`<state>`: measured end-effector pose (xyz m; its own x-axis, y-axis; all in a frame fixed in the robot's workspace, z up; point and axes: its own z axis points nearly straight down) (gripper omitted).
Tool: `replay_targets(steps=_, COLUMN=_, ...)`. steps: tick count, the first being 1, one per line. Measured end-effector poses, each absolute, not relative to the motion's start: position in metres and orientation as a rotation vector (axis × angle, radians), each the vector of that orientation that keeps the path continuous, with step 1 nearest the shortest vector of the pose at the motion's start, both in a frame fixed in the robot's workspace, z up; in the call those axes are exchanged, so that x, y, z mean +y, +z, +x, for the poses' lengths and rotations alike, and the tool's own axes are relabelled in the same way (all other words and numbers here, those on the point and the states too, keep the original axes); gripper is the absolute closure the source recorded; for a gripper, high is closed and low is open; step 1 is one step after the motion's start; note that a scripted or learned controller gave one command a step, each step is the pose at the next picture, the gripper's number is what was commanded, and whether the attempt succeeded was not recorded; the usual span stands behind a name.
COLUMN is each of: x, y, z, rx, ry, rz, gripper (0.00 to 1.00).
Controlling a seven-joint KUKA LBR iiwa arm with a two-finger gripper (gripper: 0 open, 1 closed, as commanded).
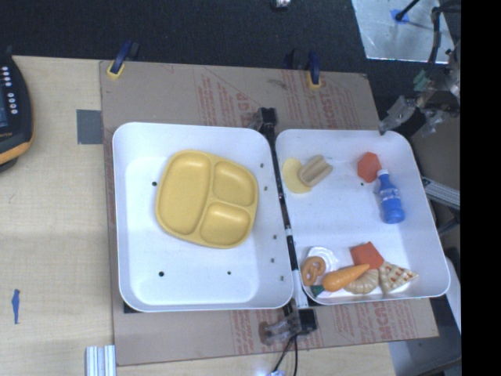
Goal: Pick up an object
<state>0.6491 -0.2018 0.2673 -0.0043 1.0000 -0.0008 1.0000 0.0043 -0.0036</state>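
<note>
The right bin (423, 210) holds several toy foods. A red block (368, 166) and a blue bottle (389, 200) lie near its right wall. A tan piece (315, 168) rests on a pale yellow disc (295, 176) at its far left. Along the near wall sit a pretzel (313, 269), a carrot (345, 276), an orange-red wedge (365, 254) and a pizza slice (397, 277). A grey metal part that looks like my gripper (409, 110) hangs just beyond the bin's far right corner, above none of the objects.
A yellow divided plate (207, 198) lies in the left bin (133, 280). Both bins rest on a cardboard sheet (203, 92) held by clamps. A handheld controller (12, 116) sits at the bench's left edge.
</note>
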Motion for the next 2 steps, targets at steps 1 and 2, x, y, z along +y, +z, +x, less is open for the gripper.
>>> replay_targets(steps=1, x=-0.211, y=0.085, z=0.654, rx=-2.221, ry=0.010, rz=-2.210, gripper=0.00)
replay_targets(steps=2, x=-0.213, y=0.106, z=0.656, rx=-2.227, ry=0.011, rz=-2.209, gripper=1.00)
